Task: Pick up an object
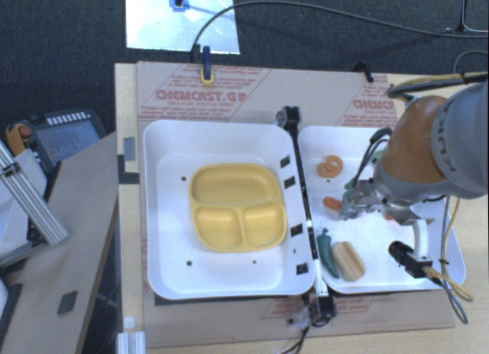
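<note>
My gripper (351, 206) is down in the right bin (451, 264), under the grey arm with its orange band. A small orange-red piece (331, 203) lies right beside its tip on the left; whether they touch is unclear. Farther back in the bin lies an orange pretzel-shaped ring (331, 167). At the bin's front left, a green pepper-like piece (324, 250) and a tan bread roll (348, 261) rest side by side.
The left bin (164, 192) holds a yellow divided tray (234, 206). A black divider (299, 192) runs between the two bins. The arm covers much of the right bin's right half. A pendant and metal rail sit off the bench at the left.
</note>
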Available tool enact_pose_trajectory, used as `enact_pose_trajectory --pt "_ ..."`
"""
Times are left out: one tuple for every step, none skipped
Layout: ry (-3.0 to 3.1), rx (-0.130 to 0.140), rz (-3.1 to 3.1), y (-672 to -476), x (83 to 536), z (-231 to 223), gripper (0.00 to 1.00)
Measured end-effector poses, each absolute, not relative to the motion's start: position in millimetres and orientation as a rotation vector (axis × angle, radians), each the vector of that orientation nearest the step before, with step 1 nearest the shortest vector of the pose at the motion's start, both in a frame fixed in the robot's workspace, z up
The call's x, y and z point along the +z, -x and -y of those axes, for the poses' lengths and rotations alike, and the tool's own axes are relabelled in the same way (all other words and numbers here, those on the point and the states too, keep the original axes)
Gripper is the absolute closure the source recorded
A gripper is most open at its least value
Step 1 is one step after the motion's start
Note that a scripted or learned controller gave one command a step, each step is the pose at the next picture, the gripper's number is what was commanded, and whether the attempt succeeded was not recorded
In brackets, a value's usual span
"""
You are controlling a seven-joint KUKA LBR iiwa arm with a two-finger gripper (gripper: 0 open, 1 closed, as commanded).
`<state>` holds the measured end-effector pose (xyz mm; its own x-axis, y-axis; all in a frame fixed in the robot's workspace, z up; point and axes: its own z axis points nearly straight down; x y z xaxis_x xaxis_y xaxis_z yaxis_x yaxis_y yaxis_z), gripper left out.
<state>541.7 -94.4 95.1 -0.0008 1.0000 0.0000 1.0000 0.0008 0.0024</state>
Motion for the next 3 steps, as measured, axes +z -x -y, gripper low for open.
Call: enact_pose_trajectory --pt "-2.217 0.006 -2.218 -537.3 156.3 98.4 1.0" --pt "-2.214 0.006 -2.221 -538.3 200.3 102.0 1.0" --pt "-2.212 0.006 -2.222 -540.5 243.8 100.1 1.0"
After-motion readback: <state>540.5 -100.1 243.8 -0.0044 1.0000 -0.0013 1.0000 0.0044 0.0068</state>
